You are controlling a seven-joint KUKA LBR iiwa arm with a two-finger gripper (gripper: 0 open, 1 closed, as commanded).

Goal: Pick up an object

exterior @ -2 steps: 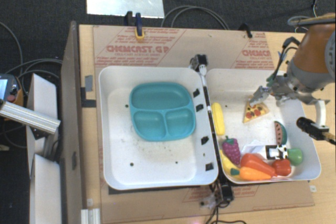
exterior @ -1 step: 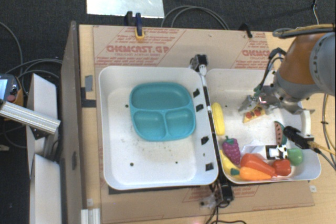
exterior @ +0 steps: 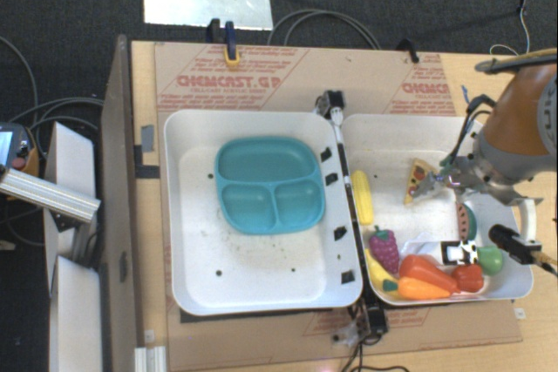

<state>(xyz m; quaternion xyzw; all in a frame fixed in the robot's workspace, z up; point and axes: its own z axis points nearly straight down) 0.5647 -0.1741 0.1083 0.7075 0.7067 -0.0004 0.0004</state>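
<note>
Here the claw [exterior: 445, 179] hangs at the frame's right, over the right bin [exterior: 392, 135], just beside a pizza slice [exterior: 420, 179]; its spread cannot be told.

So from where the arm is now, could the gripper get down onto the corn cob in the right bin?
Probably yes. The corn cob lies alone by the right bin's left wall, with nothing on top of it. The gripper hovers near the pizza slice, with bare floor between them. The wall could crowd one finger.
</note>
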